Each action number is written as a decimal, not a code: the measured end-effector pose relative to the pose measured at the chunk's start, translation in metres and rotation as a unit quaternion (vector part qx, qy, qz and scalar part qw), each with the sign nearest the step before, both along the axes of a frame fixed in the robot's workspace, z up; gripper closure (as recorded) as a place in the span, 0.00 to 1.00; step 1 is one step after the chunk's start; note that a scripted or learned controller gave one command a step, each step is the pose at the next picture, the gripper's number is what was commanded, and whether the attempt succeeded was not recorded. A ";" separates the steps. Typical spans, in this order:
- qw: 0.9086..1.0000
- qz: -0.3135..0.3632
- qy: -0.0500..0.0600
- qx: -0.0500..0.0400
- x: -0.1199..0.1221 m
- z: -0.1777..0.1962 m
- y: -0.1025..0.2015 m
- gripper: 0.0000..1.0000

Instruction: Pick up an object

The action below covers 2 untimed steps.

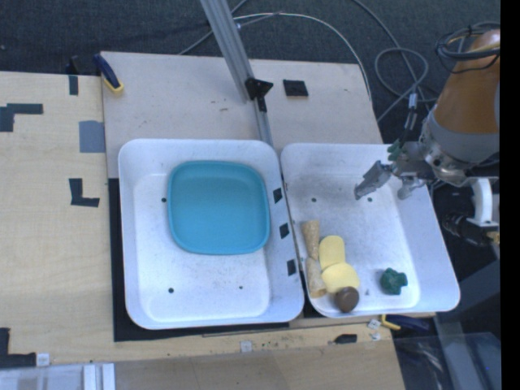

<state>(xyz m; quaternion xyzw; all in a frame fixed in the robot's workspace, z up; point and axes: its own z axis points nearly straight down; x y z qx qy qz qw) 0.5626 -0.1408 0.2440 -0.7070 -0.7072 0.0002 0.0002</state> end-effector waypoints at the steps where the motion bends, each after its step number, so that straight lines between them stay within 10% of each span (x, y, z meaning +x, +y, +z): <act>1: 1.000 0.000 0.003 0.000 -0.003 -0.062 -0.004 0.00; 2: 1.000 0.000 0.003 0.001 0.001 -0.120 0.004 0.00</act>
